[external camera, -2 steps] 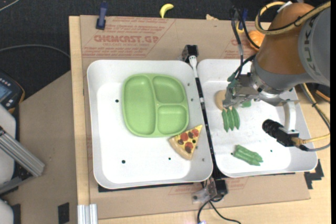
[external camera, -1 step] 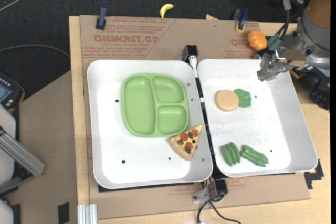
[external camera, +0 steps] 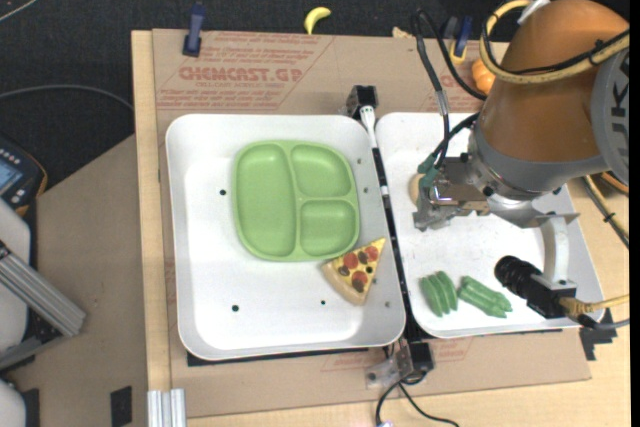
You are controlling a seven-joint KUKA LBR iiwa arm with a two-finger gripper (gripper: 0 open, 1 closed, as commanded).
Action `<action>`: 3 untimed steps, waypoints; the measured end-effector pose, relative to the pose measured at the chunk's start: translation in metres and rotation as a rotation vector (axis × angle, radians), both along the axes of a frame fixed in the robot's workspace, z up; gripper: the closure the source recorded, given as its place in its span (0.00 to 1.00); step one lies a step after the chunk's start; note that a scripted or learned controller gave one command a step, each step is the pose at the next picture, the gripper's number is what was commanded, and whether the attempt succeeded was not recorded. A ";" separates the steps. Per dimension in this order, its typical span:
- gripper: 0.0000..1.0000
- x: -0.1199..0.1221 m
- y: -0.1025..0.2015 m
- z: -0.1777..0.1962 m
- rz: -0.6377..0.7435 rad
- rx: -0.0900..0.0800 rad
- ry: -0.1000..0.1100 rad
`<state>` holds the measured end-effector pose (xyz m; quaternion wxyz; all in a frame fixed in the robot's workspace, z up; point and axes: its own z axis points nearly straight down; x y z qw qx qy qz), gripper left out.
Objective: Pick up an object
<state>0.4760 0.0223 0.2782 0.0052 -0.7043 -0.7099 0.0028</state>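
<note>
Gripper [external camera: 436, 207] low over the right bin [external camera: 480, 250], its tips lost under the bulky wrist, spread or pressed together cannot be told, small tan object [external camera: 417, 186] half hidden just beside it, green pods [external camera: 462, 295] near the front wall, pizza slice [external camera: 357, 269] beside a green divided plate [external camera: 296, 200] in the left bin [external camera: 200, 245]

We see a brown cardboard-topped bench [external camera: 250, 75] across the frame's middle. Directly on it, two white bins sit edge to edge: left bin [external camera: 200, 245], right bin [external camera: 462, 253]. A blue clip [external camera: 193, 31] grips its upper-left edge.

tan object [external camera: 416, 185]: partly behind hand [external camera: 440, 210] | right bin [external camera: 470, 250]: part under arm [external camera: 555, 85]
</note>
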 end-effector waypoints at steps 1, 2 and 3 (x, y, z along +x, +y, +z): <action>1.00 0.002 0.026 -0.044 -0.005 -0.002 -0.003; 1.00 0.005 0.007 0.118 -0.007 -0.001 -0.032; 1.00 0.004 -0.002 0.112 -0.009 -0.004 -0.015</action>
